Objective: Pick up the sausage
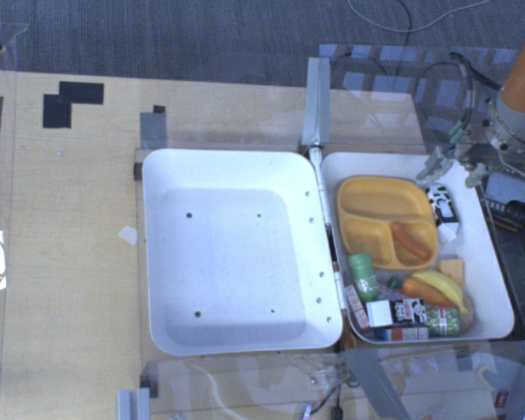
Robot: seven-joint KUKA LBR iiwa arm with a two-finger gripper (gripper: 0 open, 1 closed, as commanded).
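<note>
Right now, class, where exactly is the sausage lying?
The sausage lies in the right bin, in the lower right compartment of the yellow divided plate, just above the banana and carrot.

left bin [236, 339] before me | right bin [499, 309]: yellow tray [376, 201], banana [444, 289], carrot [420, 289], green bottle [363, 274], cartons along the near wall

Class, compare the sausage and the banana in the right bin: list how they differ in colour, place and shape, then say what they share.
The sausage is reddish orange; the banana is yellow. The sausage lies in a compartment of the yellow tray; the banana lies outside the tray, among the clutter at the near end of the bin. The sausage looks straight and stubby; the banana is curved and tapers. Both are elongated, lie slanted the same way, and sit in the right bin.
</note>
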